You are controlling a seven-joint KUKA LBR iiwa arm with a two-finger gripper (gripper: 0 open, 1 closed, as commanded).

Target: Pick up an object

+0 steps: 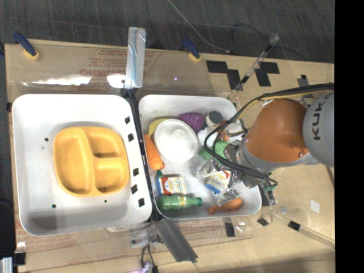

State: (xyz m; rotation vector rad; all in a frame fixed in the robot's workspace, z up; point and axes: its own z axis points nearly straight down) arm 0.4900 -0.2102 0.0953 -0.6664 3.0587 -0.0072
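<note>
Dark carpet lies beyond the cardboard-covered bench [68, 61], where I see two shallow white bins side by side. My target clutter sits in the right white bin [170, 100]. A small blue-and-white packet [218, 181] lies just under the wrist, beside an orange sausage-shaped toy [226, 205] against the near wall. A green plastic bottle with a yellow label [180, 201] lies on its side along that same wall, touching a small red-and-white carton [172, 184]. Further up are a round white bowl [176, 139], an orange carrot-like piece [153, 154] along the left wall, and a purple lumpy toy [192, 120].

My arm reaches in from the right, its orange band [278, 131] bulging over the bin's right edge and the wrist pointing down and left into the clutter. The gripper [226, 181] is buried among cables and objects; I cannot tell whether it is released or clenched.

The left white bin [28, 152] holds a yellow divided plastic tray [91, 159], well apart from the arm.
</note>
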